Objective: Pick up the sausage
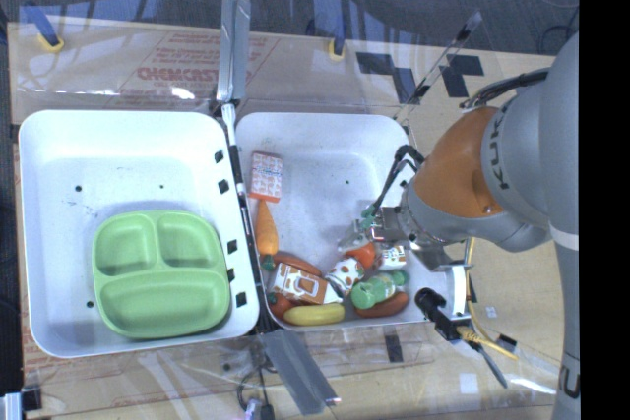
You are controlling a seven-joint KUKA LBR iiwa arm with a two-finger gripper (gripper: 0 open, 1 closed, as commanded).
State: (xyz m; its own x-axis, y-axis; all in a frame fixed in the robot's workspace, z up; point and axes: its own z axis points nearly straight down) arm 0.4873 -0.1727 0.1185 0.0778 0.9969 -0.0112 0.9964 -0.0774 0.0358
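The sausage [396,306] is a reddish-brown link lying along the front wall of the right bin [325,138], partly under a green toy vegetable [374,290]. My gripper [378,231] hangs low over the right side of that bin, just above and behind the pile, close to a small red-orange piece [361,256]. The sausage lies apart from the gripper, nearer the front wall. The grey arm with its orange band [458,177] reaches in from the right and hides the bin's right wall.
Other toy food crowds the right bin: a carrot [266,229], a snack packet [266,176], a small carton [299,284] and a banana [313,315]. The left bin [59,152] holds a green divided plate [160,272]. A metal divider [232,54] runs between the bins.
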